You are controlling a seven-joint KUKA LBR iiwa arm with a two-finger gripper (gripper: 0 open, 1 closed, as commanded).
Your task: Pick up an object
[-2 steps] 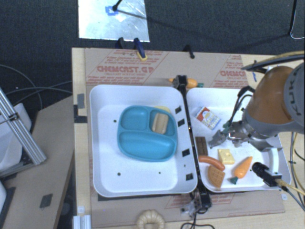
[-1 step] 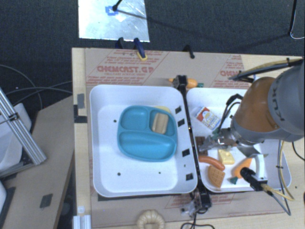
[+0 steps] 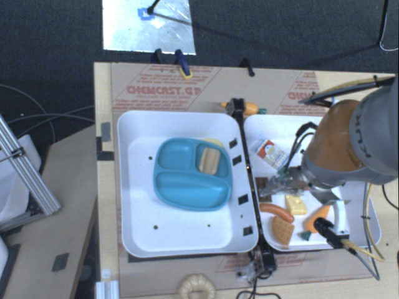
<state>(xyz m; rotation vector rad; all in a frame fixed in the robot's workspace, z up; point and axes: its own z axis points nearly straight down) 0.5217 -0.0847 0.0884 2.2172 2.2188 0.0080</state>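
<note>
The arm's hand sits low in the right bin among toy foods, seemingly reaching for the sausage, though its grip cannot be told.

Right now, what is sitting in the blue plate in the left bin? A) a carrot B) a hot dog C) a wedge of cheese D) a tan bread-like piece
D: a tan bread-like piece lies in the upper right compartment of the blue plate, while the hot dog, cheese wedge and carrot all lie in the right bin.
</note>
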